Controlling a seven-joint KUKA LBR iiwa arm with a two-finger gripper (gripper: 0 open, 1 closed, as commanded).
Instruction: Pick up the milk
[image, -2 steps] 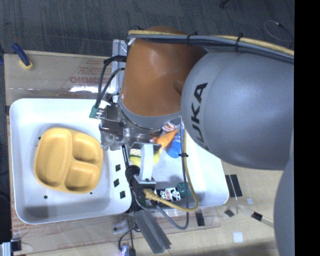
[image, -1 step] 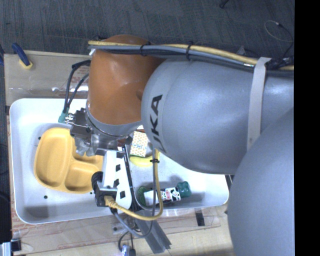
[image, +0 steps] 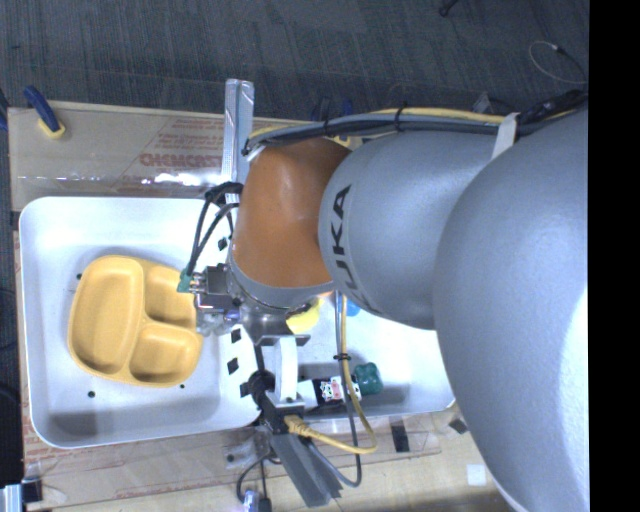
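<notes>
reaching down between the two bins, the gripper (image: 268, 345) needs a slow, centred descent. whether it is parted or shut i cannot tell. no carton clearly reads as the milk; a yellow thing (image: 305, 318) and a teal thing (image: 367, 377) lie just right of the wrist.

You look down from one fixed camera above the surface (image: 120, 150), tilted at a slant, so the far edge sits at the top and the near edge at the bottom. The left bin (image: 40, 330) lies in plain sight. The arm (image: 480, 250) comes in from the right, close under the lens, covering most of the right bin (image: 420, 385).
</notes>
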